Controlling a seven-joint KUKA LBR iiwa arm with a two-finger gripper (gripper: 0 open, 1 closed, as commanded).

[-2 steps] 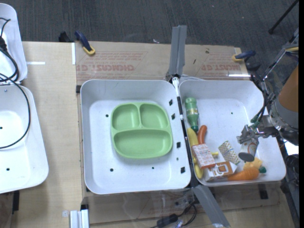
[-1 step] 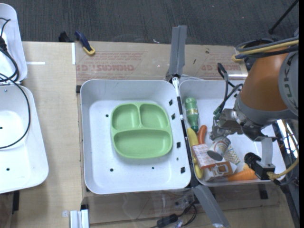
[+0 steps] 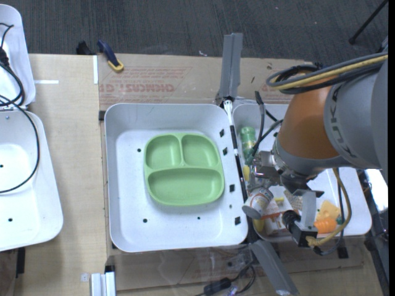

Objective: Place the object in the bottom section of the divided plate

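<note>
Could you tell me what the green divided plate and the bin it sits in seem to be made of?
The green divided plate looks like moulded plastic or silicone: one even pale green, matte, with soft rounded ridges. The white bin looks like thin formed plastic, smooth with a slight sheen, rounded corners and a rolled rim.
</note>
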